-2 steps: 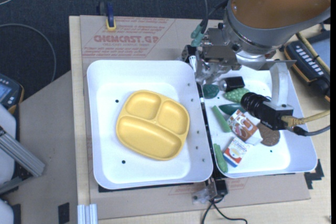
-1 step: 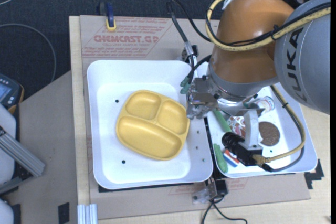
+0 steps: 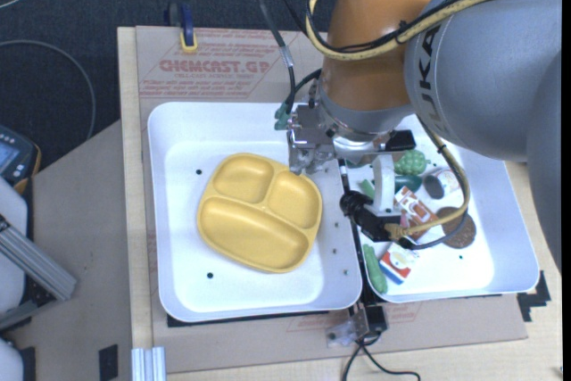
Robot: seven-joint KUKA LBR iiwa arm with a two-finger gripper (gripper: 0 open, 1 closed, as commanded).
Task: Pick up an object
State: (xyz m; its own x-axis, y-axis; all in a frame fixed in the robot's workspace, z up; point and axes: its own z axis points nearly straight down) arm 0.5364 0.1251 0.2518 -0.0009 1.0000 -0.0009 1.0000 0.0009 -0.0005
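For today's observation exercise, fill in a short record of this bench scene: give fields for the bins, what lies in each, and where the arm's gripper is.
left bin: shallow white bin, holding one item
left bin contents: yellow plastic divided plate with three compartments, lying flat
right bin: shallow white bin, holding a cluster of small items
right bin contents: green bumpy toy, brown round disc, red-and-white packets
gripper position: gripper low over the plate's far right edge, near the divide between bins
gripper contents: nothing seen between its fingers

Divided tray [image 3: 259, 211] in left bin [image 3: 169, 192]; small items [image 3: 412, 210] clustered in right bin [image 3: 500, 268]; arm [image 3: 375, 58] above both.
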